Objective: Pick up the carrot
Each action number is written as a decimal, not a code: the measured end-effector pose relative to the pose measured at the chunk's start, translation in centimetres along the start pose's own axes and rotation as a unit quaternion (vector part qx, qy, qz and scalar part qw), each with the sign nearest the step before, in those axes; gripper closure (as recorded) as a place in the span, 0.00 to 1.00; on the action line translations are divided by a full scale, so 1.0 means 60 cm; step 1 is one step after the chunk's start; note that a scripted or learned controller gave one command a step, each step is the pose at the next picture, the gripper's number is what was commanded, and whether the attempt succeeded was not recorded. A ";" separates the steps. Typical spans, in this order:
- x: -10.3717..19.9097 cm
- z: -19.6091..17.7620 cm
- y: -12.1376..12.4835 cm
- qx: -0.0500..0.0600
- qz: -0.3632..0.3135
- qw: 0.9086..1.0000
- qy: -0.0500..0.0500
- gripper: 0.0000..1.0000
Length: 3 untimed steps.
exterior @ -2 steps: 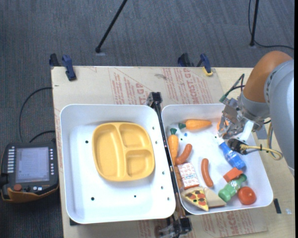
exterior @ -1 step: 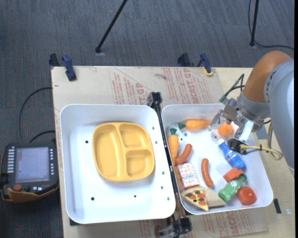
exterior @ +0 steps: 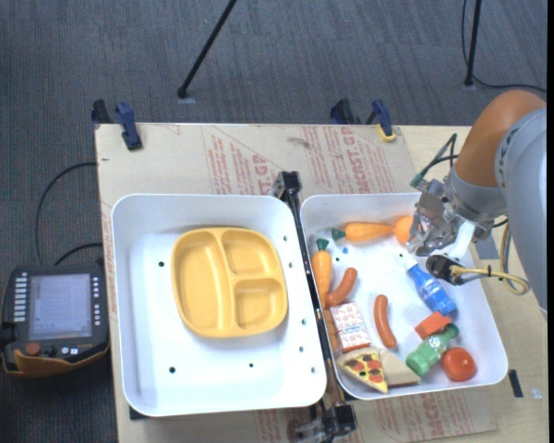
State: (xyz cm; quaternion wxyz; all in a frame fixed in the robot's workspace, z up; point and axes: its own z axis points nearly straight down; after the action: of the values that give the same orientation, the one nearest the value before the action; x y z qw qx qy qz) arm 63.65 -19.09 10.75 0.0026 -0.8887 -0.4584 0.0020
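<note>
Camera view: two white bins on a bench, arm over the right bin.

Left bin (exterior: 138,340): one yellow divided plate (exterior: 229,279). Right bin (exterior: 487,326): carrot (exterior: 369,232) lying along the far wall, green top pointing left; a second carrot (exterior: 322,270) against the left wall, upright in the view; two sausages (exterior: 342,286) (exterior: 384,320); blue bottle (exterior: 432,290); tomato (exterior: 459,365); pizza slice (exterior: 366,370); red-and-white carton (exterior: 350,326); green can (exterior: 426,356). Gripper (exterior: 430,233) hangs at the far right corner of the right bin, just beside the far carrot's thick end, an orange piece (exterior: 403,230) touching it; cannot tell whether the fingers are open or closed. Teach pendant (exterior: 54,317) on the floor to the left.
</note>
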 end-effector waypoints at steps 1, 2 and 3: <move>0.001 0.000 0.000 0.000 -0.001 1.000 0.000 0.00; 0.017 0.033 0.002 -0.001 0.093 0.996 0.001 0.00; 0.018 0.017 0.002 -0.001 0.091 0.996 0.000 1.00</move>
State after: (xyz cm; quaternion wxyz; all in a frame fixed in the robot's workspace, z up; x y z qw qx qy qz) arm 64.38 -18.26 9.76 0.0018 -0.9267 -0.3758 0.0016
